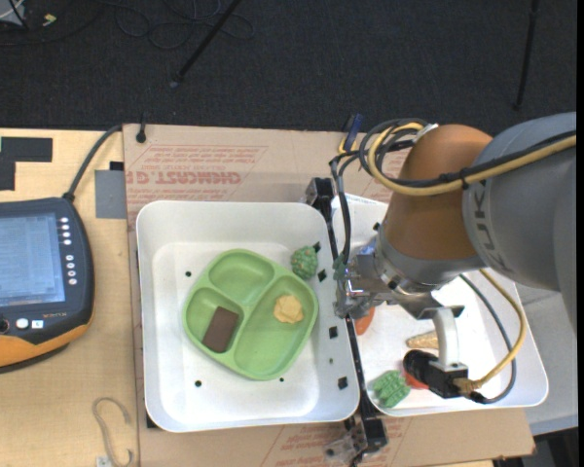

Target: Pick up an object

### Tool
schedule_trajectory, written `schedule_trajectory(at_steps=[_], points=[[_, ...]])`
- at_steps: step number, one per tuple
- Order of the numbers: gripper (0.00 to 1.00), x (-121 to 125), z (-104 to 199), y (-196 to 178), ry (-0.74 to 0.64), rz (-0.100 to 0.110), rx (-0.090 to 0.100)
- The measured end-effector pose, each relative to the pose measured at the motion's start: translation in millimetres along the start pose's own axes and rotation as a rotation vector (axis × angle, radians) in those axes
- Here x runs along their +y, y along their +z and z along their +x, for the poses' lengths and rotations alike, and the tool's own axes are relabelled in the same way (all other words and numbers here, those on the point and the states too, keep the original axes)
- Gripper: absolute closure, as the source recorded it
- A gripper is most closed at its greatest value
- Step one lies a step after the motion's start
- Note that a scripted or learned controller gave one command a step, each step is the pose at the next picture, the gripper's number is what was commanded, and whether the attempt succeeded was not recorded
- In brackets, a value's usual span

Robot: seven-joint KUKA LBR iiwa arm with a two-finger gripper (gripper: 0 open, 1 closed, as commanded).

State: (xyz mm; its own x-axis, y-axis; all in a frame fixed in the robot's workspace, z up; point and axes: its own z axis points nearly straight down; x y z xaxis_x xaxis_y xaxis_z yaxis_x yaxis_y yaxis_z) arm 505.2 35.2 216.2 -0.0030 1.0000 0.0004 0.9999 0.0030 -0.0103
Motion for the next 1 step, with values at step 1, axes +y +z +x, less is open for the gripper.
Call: schedule_trajectory(at_steps=[1], points=[[1.0,0.3,-9.0,-7.6,0.002,-0.003,-0.001]])
